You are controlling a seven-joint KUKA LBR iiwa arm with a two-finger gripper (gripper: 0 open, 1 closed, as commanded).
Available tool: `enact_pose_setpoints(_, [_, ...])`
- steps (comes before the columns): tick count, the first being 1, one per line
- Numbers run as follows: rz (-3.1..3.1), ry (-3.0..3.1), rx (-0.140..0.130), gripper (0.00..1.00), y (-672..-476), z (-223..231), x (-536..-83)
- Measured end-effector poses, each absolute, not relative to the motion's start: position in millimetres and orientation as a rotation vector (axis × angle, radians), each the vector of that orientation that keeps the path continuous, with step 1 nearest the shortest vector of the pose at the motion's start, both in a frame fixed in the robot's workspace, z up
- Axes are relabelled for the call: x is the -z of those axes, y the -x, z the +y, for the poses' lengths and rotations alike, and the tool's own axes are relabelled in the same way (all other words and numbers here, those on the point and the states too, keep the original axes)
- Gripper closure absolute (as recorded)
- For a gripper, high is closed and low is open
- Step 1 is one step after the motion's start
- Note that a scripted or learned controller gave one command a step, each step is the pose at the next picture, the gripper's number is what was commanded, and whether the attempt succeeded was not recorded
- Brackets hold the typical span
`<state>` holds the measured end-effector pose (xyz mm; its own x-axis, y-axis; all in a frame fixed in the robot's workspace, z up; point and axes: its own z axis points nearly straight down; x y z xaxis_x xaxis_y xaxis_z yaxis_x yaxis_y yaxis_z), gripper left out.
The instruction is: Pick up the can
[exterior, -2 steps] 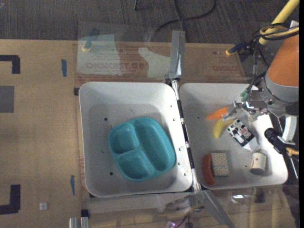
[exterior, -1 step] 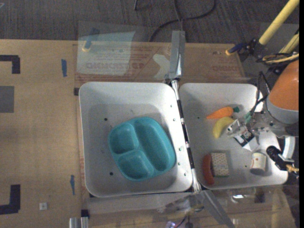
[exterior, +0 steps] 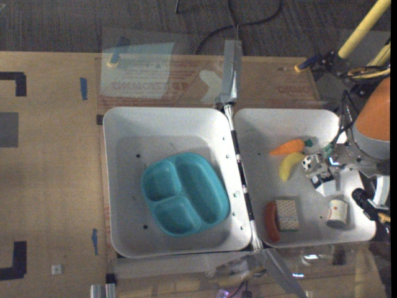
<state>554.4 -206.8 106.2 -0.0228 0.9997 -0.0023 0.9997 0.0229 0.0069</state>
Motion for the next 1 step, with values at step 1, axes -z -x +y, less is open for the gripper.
enact_pose_setpoints(1, [2.071,-2.361,-0.001,1.00,-555.5,-119.4,-226.1])
